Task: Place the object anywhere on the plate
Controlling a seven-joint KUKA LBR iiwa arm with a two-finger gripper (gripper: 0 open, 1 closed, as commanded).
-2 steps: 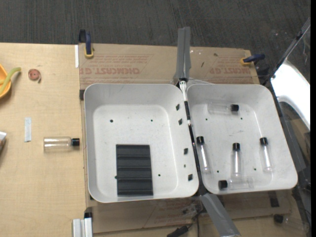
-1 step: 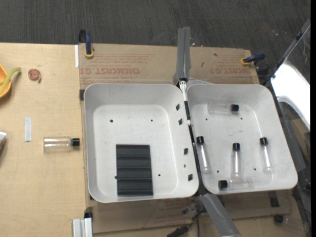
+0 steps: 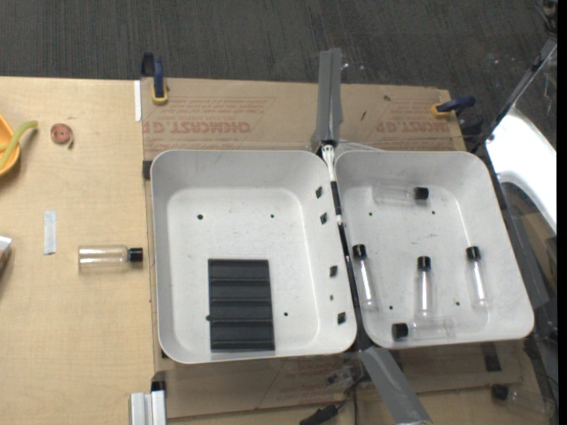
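From the camera view above the bench, we see two shallow white bins side by side on a sheet of brown printed cardboard (image 3: 266,118). In the left white bin (image 3: 177,180) a black ribbed rectangular plate (image 3: 240,305) lies flat near the front wall, with nothing on it. The right white bin (image 3: 483,180) holds five clear plastic vials with black caps. One lies crosswise near the back (image 3: 399,195), three lie lengthwise in a row across the middle (image 3: 364,282) (image 3: 423,289) (image 3: 477,282), and one lies crosswise against the front wall (image 3: 427,329). All five are well apart from the plate, on the far side of the wall where the bins meet. A sixth clear vial with a black cap (image 3: 104,256) lies on the pale wooden bench (image 3: 80,343) to the left of the bins, beside a small white strip (image 3: 50,233). Further back there is a small reddish-brown disc (image 3: 60,134), and a yellow object (image 3: 11,144) is cut off by the left edge. Blue clamps (image 3: 152,67) (image 3: 456,106) pin the cardboard's back corners. We cannot tell the state of the gripper.
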